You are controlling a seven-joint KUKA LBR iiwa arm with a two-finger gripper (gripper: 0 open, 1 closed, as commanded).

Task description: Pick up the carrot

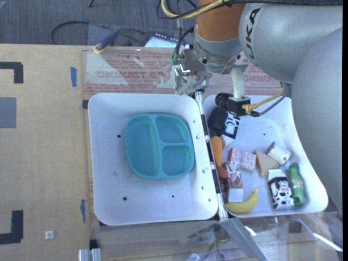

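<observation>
On the worktop [43,145], we see the carrot [218,155] well below the end effector [191,85]; its grip we cannot tell.

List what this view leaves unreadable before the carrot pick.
- Pincer: blurred against the bench, so its opening is unreadable.
- Carrot: its left side is hidden by the bin wall.
- Right bin's far corner: covered by the arm.
- Black-and-white carton: print too small.

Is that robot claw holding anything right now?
Nothing seems to be held. The gripper hangs over the bins' far edge, while the carrot lies in the right bin.
</observation>
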